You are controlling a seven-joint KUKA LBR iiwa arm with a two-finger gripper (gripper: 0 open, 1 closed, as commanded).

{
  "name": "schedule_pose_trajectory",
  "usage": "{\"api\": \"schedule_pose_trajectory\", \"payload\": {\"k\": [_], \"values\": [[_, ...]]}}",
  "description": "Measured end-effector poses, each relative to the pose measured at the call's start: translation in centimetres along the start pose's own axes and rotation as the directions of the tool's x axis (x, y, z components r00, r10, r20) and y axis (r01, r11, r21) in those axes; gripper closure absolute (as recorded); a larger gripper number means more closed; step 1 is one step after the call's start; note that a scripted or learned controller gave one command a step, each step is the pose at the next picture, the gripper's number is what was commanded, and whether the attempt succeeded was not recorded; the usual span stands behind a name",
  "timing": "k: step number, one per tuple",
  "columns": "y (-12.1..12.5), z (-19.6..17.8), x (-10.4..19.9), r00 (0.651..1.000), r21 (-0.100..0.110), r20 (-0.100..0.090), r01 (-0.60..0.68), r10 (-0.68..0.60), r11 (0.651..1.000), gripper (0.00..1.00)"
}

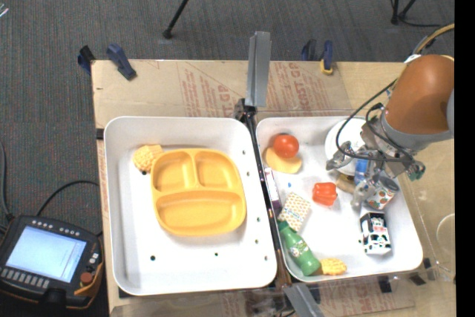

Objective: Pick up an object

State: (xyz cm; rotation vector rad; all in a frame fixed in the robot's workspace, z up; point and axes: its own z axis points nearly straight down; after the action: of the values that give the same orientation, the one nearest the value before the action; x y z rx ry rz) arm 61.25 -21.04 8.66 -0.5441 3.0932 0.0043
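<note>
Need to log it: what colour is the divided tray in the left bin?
Yellow-orange, the divided tray, seen in the camera view.

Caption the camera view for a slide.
Claw hovers over cluttered right bin; yellow divided tray sits in left bin.

We see a cardboard-topped surface (215,89) carrying two white bins: left bin (122,234), right bin (404,249) touching just beside it.

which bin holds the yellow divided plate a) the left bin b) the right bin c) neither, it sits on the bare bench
a, the yellow divided plate lies flat inside the left bin, next to a small yellow waffle-like piece, while the right bin holds the smaller toys.
</note>
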Motion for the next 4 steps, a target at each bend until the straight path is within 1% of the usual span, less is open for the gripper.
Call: {"api": "schedule_pose_trajectory", "payload": {"k": [1,2,3,4], "values": [[3.2,-0.6,6.8,0.991,0.004,0.02,0.13,-0.13,0.992,0.0],[8.6,-0.2,6.3,0.987,0.007,0.001,0.16,-0.16,0.987,0.0],[9.5,-1.1,4.9,0.948,0.042,0.002,0.317,-0.318,0.947,0.0],[10.7,-0.1,3.4,0.917,0.003,0.001,0.399,-0.399,0.917,0.0]]}}
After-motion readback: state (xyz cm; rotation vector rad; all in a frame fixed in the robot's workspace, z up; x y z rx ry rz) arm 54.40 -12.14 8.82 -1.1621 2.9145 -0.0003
